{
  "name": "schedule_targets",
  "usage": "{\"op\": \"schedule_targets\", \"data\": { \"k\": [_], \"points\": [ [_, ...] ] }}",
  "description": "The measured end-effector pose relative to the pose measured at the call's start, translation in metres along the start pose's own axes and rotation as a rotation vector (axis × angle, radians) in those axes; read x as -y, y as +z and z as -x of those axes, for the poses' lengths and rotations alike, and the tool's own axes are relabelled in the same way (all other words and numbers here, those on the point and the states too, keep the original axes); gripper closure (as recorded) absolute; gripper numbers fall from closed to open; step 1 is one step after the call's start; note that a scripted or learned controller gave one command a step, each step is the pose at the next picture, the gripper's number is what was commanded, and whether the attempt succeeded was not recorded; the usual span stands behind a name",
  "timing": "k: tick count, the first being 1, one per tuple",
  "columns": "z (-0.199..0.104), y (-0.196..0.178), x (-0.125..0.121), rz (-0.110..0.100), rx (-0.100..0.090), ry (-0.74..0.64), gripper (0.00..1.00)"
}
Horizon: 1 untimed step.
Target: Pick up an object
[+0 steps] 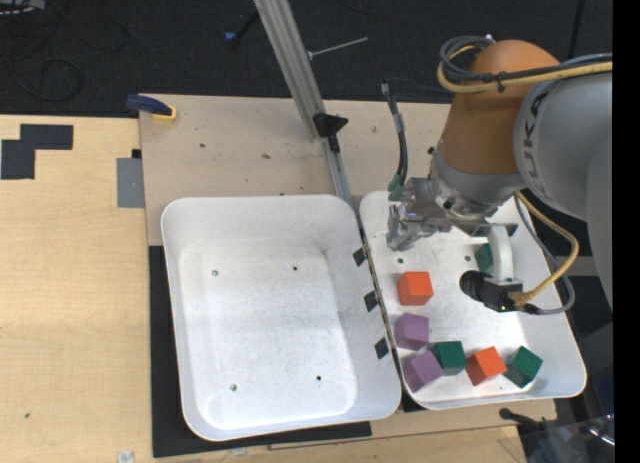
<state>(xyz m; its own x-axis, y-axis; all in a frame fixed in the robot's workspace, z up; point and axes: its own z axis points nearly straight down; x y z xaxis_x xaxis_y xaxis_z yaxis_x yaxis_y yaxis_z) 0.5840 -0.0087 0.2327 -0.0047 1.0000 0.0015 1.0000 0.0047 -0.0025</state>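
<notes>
Blocks lie in the near end of the right bin [570, 376]: a purple block [421, 368] at the near left, a green block [450, 355] just beside it, an orange block [486, 364] next along, and another green block [523, 366] nearest the right rim. A second purple block [411, 331] sits just behind the first, close to the wall that divides the bins. Farther back, a second orange block [415, 287] rests alone on the bin floor. My gripper [402, 231] hangs over the far left part of this bin, behind that orange block and apart from it; nothing is seen between its fingers, and whether they are spread or pressed together I cannot tell. A black cable fitting with a small green light [487, 291] hangs to the right of the orange block. The left bin [200, 221] lies alongside. Beyond the bins, a slanted aluminium rail [293, 61] rises from the bench [230, 141], and a blue and yellow clamp [150, 106] sits at the bench's far left corner.
</notes>
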Motion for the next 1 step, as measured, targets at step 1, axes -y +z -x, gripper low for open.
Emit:
{"op": "schedule_targets", "data": {
  "k": [1],
  "points": [
    [-0.0460,0.0017,-0.0118,0.000,0.000,0.001,1.00]
  ]
}}
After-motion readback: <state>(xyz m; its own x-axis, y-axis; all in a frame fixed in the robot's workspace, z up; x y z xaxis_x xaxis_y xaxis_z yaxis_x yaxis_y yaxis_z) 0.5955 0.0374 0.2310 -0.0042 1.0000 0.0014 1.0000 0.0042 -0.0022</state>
